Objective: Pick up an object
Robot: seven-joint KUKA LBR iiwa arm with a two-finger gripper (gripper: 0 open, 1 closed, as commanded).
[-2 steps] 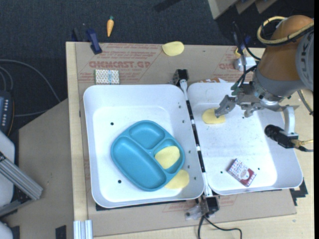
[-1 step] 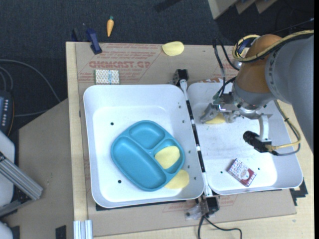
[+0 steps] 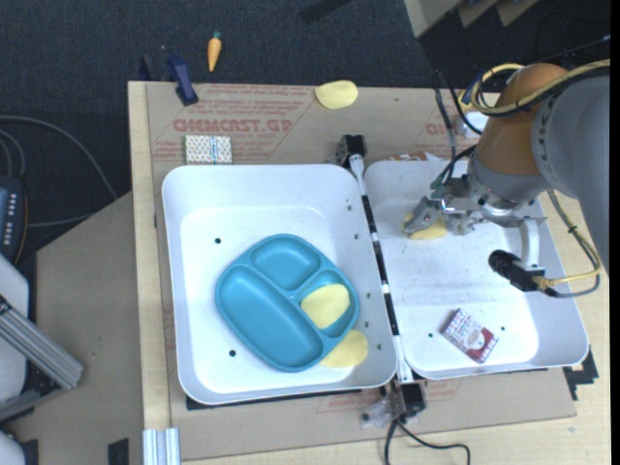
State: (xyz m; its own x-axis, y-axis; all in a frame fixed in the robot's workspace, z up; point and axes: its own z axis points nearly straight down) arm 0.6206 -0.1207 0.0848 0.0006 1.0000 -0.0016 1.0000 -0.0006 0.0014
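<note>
My gripper (image 3: 429,215) is low in the right bin (image 3: 552,342), near its back left corner. A small yellow object (image 3: 427,230) lies right under its tip, partly covered by it, and I cannot make out whether it is gripped. A red and white packet (image 3: 469,335) lies near the front of the same bin. In the left bin (image 3: 194,211) sits a blue divided plate (image 3: 271,303) with a yellow piece (image 3: 326,303) in one compartment. Another yellow piece (image 3: 347,350) lies just off the plate's front right edge.
The grey arm with its orange band (image 3: 518,114) hangs over the right bin's back right. A black cable end (image 3: 516,268) hangs beside it. On the bench behind the bins lie a yellow lump (image 3: 336,94), a patterned packet (image 3: 208,148) and a blue item (image 3: 181,79).
</note>
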